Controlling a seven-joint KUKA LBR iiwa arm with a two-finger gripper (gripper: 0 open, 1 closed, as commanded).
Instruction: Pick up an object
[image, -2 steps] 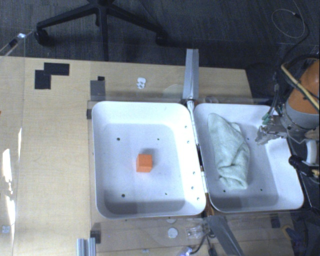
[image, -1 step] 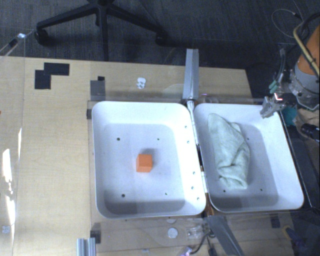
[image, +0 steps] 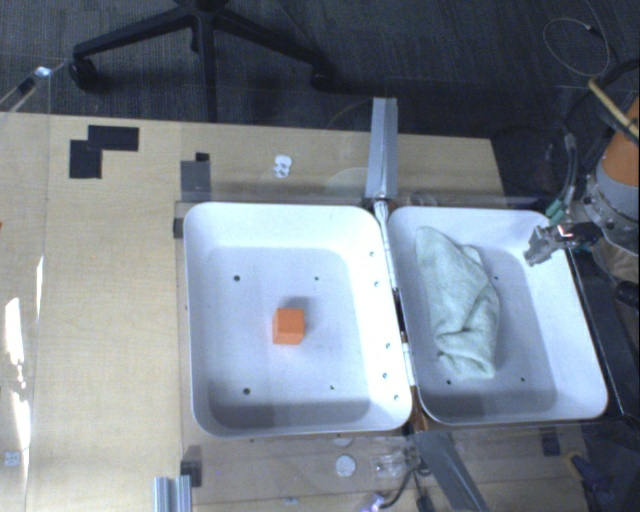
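An orange cube (image: 289, 326) lies near the middle of the left white bin (image: 215, 300). A crumpled pale green-white cloth (image: 460, 300) lies in the left half of the right white bin (image: 570, 385). My gripper (image: 548, 241) hangs over the right bin's far right corner, well away from the cloth and the cube. Nothing shows between its fingers. The arm's orange band (image: 622, 160) sits at the view's right edge.
A grey metal divider post (image: 383, 150) stands behind the seam between the bins. Black tape marks (image: 100, 148) lie on the wooden bench at far left. A chair base (image: 200, 40) stands on the dark floor behind.
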